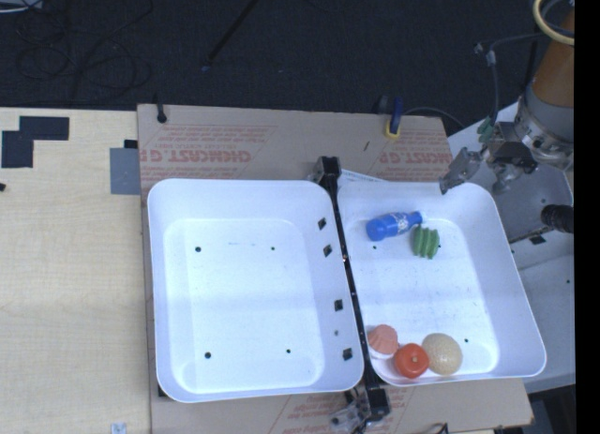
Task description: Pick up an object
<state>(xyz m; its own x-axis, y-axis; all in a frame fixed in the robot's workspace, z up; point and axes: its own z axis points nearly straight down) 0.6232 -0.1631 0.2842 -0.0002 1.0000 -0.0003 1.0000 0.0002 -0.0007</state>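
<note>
**Reaching toward the right bin**

Hovering at the right white plastic bin's (506,235) far corner, my two-finger gripper (487,165) held nothing; whether it was parted I couldn't tell. The small blue plastic bottle (393,225) lay left and nearer, long axis roughly crosswise, beside a ribbed green piece (426,241).

Fixed camera above the bench (75,263); looks down aslant on both bins (169,235).
</note>
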